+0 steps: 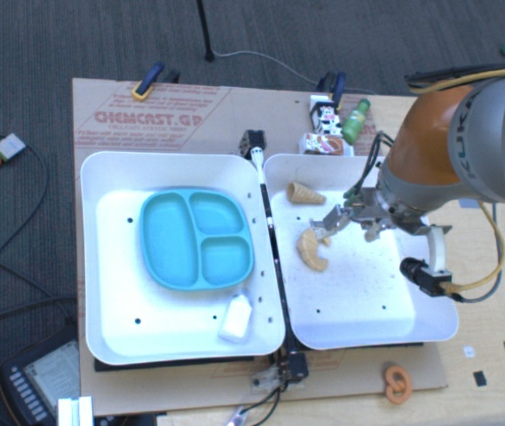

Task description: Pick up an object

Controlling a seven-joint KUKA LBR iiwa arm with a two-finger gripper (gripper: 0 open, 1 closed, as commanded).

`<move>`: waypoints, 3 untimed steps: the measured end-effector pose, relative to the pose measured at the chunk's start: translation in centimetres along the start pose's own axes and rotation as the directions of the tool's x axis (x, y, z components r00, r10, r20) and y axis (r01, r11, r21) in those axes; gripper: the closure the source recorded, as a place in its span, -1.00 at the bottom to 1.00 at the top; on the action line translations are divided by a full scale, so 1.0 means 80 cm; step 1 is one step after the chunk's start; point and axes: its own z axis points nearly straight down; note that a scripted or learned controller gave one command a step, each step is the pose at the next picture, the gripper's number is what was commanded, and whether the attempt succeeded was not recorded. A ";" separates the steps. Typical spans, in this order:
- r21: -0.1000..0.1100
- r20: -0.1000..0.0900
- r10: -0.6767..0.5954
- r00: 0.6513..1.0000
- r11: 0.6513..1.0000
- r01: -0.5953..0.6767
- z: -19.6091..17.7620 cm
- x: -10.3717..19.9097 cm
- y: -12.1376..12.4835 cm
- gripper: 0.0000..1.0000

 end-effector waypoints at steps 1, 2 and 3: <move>-0.009 0.002 0.000 1.000 1.000 0.000 0.077 0.015 -0.030 -1.00; -0.012 0.004 0.002 1.000 1.000 -0.002 0.064 0.013 -0.029 1.00; -0.006 0.002 -0.001 1.000 1.000 0.001 0.032 0.005 0.088 1.00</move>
